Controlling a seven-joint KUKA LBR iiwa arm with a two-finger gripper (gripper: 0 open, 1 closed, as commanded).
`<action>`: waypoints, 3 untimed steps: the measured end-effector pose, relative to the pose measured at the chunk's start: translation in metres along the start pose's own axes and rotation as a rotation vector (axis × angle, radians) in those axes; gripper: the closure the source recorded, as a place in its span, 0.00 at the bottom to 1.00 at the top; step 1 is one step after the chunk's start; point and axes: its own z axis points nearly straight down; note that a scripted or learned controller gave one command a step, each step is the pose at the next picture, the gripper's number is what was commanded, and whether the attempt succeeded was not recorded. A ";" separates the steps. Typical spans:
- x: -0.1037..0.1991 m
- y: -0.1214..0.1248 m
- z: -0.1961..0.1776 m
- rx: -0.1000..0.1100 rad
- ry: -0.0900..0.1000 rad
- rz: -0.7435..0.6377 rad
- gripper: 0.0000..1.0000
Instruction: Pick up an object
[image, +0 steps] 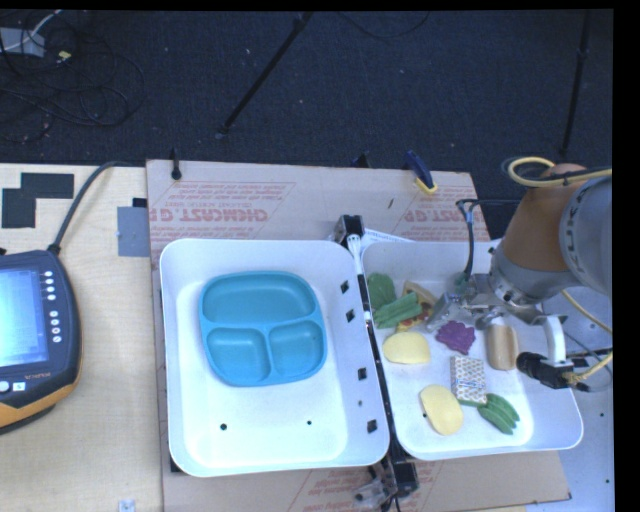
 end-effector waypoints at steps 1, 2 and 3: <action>0.017 0.040 0.001 0.011 -0.001 0.005 0.00; -0.026 -0.039 0.000 0.002 -0.002 0.002 0.00; 0.035 -0.110 0.000 -0.003 -0.004 0.005 0.00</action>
